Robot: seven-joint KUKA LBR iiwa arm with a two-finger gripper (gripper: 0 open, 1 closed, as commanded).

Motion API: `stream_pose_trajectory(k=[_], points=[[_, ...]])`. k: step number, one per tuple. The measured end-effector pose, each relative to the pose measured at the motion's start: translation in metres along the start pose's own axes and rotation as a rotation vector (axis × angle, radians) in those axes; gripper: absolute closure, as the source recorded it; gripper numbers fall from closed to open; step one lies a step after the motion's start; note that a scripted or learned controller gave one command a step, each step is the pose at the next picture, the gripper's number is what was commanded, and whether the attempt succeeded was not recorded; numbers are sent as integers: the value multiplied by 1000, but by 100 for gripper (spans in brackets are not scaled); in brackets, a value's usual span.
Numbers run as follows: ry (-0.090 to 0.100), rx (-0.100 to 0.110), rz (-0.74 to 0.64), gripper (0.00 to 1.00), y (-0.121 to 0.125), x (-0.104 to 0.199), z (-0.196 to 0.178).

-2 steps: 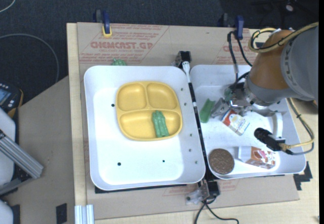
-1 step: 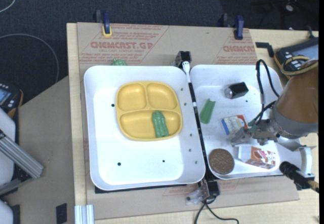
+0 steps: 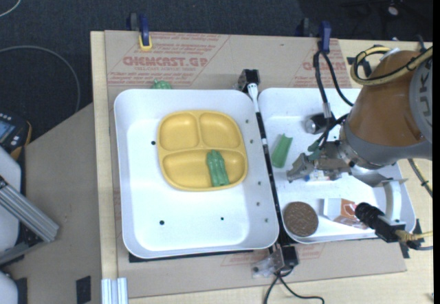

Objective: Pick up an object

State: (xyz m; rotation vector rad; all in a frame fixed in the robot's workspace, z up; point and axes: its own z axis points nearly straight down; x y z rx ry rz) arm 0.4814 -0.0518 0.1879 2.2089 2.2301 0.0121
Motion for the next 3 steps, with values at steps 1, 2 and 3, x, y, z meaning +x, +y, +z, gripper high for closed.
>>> stream_pose_trajectory(k=[1, 2, 3], points=[[-5, 4, 9, 100, -1, -5, -7], [-1, 3, 3, 100, 0, 53, -48], [3, -2, -4, 100, 1, 154, -136]])
